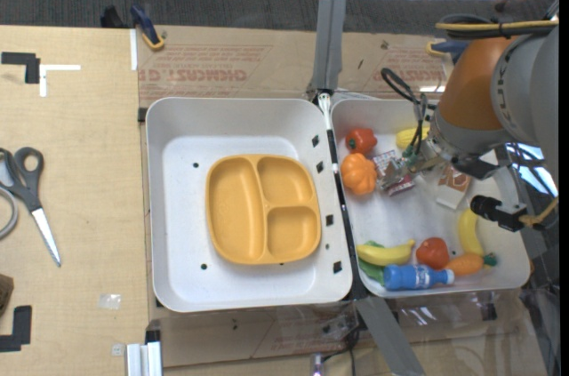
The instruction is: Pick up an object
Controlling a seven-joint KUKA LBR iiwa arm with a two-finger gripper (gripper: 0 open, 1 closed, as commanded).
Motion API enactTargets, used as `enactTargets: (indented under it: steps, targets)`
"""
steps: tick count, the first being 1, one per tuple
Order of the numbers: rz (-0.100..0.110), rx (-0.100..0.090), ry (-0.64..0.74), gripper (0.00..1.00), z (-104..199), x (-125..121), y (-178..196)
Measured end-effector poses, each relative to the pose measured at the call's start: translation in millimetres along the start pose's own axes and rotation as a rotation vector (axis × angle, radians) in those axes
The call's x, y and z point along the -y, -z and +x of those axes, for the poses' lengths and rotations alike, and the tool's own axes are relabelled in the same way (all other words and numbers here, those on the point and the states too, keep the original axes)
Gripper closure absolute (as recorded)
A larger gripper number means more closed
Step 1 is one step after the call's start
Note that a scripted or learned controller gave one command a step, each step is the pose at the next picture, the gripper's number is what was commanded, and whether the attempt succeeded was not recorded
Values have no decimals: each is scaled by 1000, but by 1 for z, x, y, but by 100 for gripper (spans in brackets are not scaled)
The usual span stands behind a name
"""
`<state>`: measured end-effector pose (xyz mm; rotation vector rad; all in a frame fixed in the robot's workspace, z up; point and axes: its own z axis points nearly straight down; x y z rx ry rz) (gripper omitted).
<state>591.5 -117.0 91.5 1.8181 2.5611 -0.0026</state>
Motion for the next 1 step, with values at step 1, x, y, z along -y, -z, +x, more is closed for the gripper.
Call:
enactTargets:
  steps: [1]
  targets:
    - [3,0,-193,100,40,-5,155]
